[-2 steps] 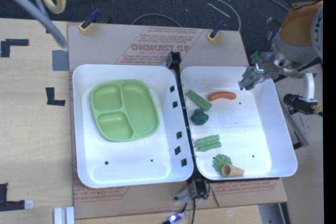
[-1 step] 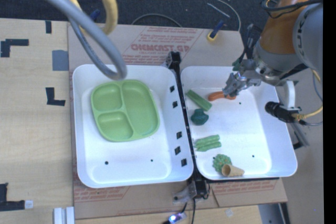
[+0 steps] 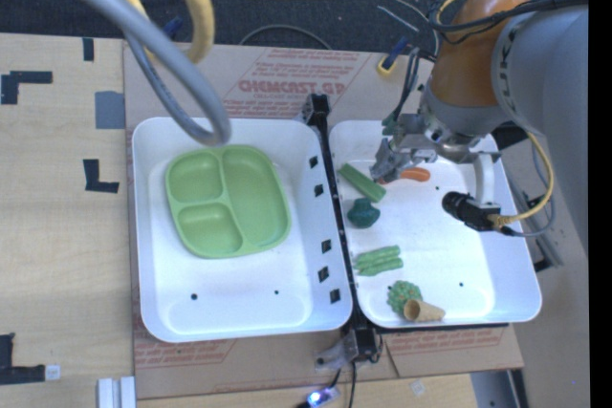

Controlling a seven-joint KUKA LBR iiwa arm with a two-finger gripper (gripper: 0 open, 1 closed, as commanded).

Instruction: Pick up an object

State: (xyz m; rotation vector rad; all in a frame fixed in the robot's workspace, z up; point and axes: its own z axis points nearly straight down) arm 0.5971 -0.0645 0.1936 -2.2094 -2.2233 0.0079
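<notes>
Fingers of your gripper (image 3: pixel 392 163) hang low in the right bin (image 3: pixel 497 301); you cannot tell if they are apart or together. The green stick (image 3: pixel 361 183) lies just left of them, long axis slanting down-right, the orange piece (image 3: pixel 417 174) just right.

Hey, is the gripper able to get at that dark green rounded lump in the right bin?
Probably yes. The gripper hangs just above the dark green rounded lump, which lies uncovered; only the long green piece sits close beside it.
</notes>
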